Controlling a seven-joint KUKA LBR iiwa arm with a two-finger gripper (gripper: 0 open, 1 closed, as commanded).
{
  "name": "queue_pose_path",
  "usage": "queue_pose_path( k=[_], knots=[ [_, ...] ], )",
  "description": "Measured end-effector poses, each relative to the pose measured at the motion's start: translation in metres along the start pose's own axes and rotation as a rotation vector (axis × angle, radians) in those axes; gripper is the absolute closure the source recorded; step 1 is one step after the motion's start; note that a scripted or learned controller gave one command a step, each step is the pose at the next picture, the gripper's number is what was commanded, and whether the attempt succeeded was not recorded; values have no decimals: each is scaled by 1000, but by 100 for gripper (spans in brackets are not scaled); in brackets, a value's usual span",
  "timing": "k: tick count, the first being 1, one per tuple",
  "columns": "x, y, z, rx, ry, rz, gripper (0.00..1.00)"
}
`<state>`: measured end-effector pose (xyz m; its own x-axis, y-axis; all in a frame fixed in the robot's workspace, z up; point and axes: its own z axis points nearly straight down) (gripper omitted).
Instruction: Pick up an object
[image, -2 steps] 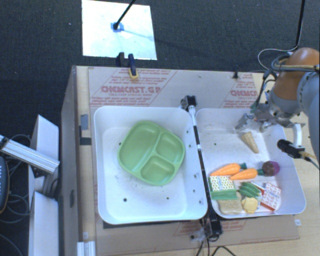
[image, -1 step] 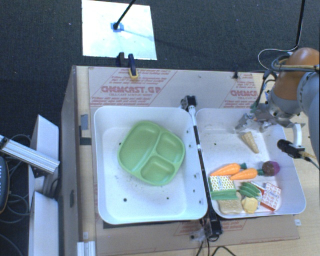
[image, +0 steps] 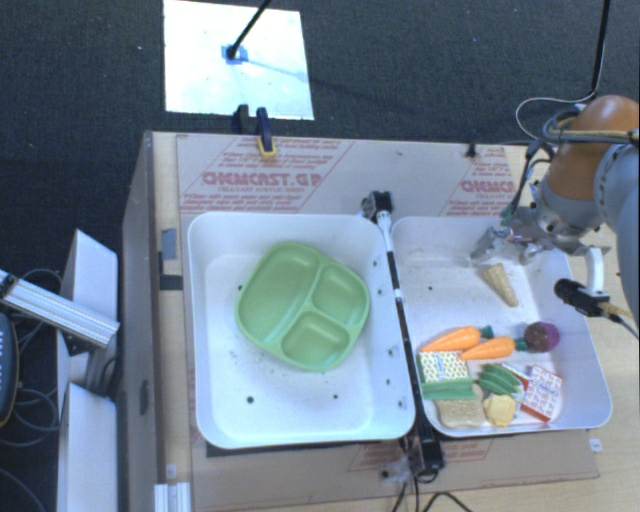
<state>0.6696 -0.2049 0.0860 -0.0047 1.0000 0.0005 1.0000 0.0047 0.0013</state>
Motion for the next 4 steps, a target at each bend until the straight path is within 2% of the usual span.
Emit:
queue_pose_path(
  k=[4],
  knots=[
    [0, 0, 0, 0, 1, 1, 0]
  ],
)
